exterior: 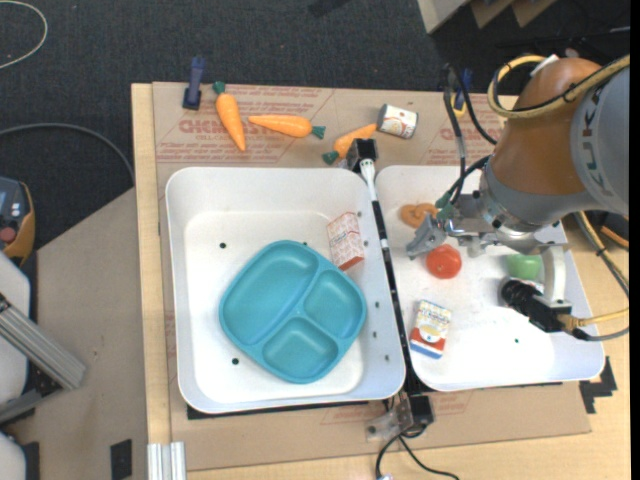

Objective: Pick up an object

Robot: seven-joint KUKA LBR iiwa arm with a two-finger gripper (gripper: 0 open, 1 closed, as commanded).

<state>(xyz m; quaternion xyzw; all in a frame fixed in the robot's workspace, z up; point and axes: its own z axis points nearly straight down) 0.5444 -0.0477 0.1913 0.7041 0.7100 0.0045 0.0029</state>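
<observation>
In the right bin (480,368), a red tomato (443,262) lies near the left wall. My gripper (430,234) hangs just above and left of it, apart from it as far as I can see. An orange piece (415,213) lies at the bin's far left, right behind the gripper. A green object (522,265) sits to the right, partly under the wrist. A small white, blue and red carton (431,329) lies at the front left. The left bin (190,268) holds a teal divided plate (292,310) and a small red-and-white carton (345,240).
Behind the bins, on the cardboard, lie three carrots (230,119) (281,125) (350,143), a blue clip (192,83), a white can (398,121) and a black-handled tool (366,158) resting over the bins' shared wall. The arm covers the right bin's far right.
</observation>
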